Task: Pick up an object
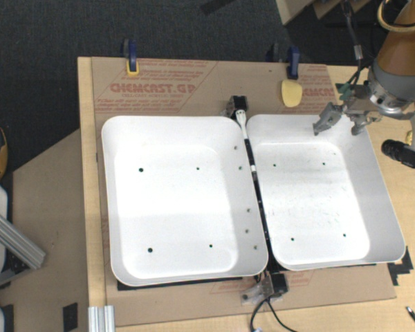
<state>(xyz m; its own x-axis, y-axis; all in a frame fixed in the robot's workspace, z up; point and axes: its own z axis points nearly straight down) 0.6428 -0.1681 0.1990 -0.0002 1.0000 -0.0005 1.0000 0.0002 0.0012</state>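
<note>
A small pale yellow object (pixel 291 93) lies on the brown board behind the right bin (pixel 373 185), just below a blue clamp (pixel 292 61). My gripper (pixel 340 122) hangs over the far edge of the right bin, to the right of the yellow object and apart from it. Its two grey fingers (pixel 324 121) are spread, so it is open, and nothing sits between them. The arm's orange band (pixel 401 43) shows at the top right.
The left bin (pixel 117 185) lies beside the right one, their rims meeting along a dark seam (pixel 252 178) with a black fitting (pixel 237 105) at its far end. A second blue clamp (pixel 131 54) grips the board's far edge. Cables trail at the front (pixel 266 292).
</note>
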